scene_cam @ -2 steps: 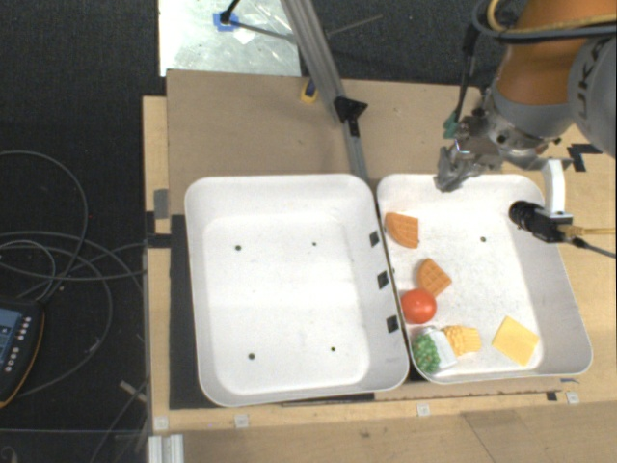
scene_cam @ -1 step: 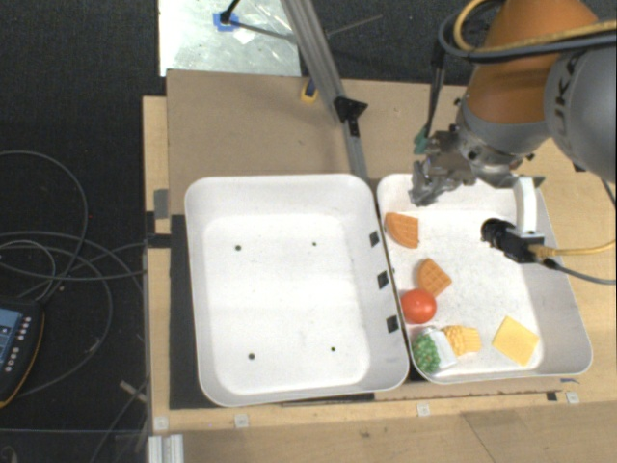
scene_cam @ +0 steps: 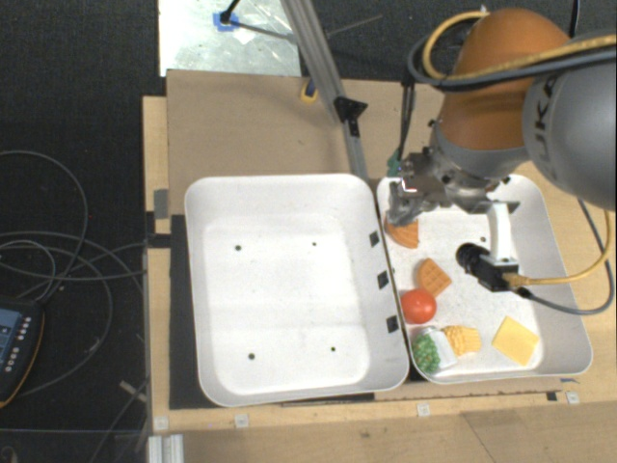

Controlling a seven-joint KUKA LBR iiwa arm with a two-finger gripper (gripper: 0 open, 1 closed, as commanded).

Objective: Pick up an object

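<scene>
My pincer (scene_cam: 405, 204) sits low over the right bin (scene_cam: 554, 249), at its far-left corner, close to the wall shared with the left bin (scene_cam: 280, 287). Can't tell if it's wide or narrow; the wrist hides that.

Right bin contents, relative to the pincer:
- orange wedge (scene_cam: 404, 231): directly under/just in front of the pincer, touching or nearly so. Can't tell if it's between the tips.
- waffle piece (scene_cam: 434, 278): a bit nearer the camera and slightly right, apart from the wedge.
- tomato (scene_cam: 417, 306): nearer still, just beside the waffle piece, against the left wall.
- green veg (scene_cam: 426, 353): near corner, below the tomato.
- corn (scene_cam: 462, 339): just right of the green veg, touching it.
- cheese (scene_cam: 516, 340): further right along the near side, apart from the corn.

Black fitting with a yellow cable (scene_cam: 569, 283) hangs off my wrist to the right of the pincer, over the bin middle.

Both bins sit on the bench (scene_cam: 289, 114).
</scene>
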